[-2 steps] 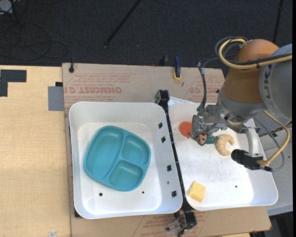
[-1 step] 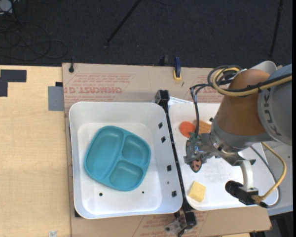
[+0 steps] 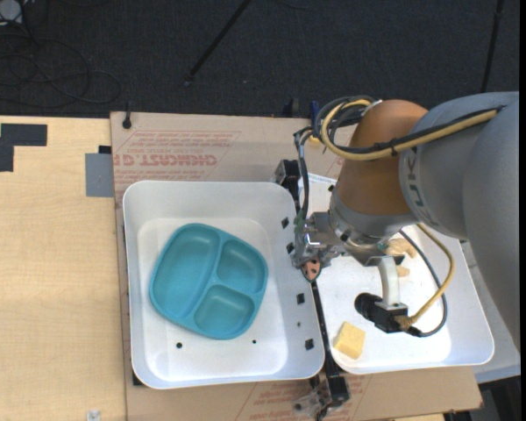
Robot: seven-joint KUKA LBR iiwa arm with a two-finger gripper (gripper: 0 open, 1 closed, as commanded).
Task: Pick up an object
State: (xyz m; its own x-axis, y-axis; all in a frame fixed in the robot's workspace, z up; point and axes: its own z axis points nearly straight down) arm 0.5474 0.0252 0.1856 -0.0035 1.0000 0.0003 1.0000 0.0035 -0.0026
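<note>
Dark carpet strewn with cables runs behind your pale wooden tabletop, where a cardboard sheet carries two white bins side by side. You see a teal divided plate lying flat in the left bin, covering much of its floor. Your arm hangs over the right bin, with the tool low at that bin's left wall, just beside the seam between the two bins. You cannot tell whether the tool is wide or narrow. A yellow block lies in the right bin's near left corner, close to the tool but apart from it.
</note>
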